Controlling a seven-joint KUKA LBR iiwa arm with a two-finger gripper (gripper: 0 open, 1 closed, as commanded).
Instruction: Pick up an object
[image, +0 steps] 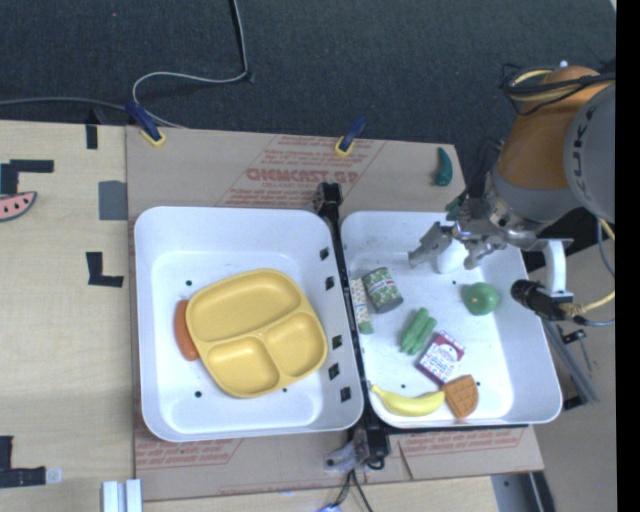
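Note:
My gripper hangs over the back of the right bin, its two fingers spread open and nothing between them. Below it in that bin lie a green ball, a small green can, a green pepper-like piece, a red and white packet, a banana and a brown cracker. The ball sits just to the front right of the fingertips, the can to their left.
The left bin holds a yellow divided tray with an orange piece tucked at its left side. A green clip lies on the cardboard behind the right bin. Black clamps join the bins in the middle.

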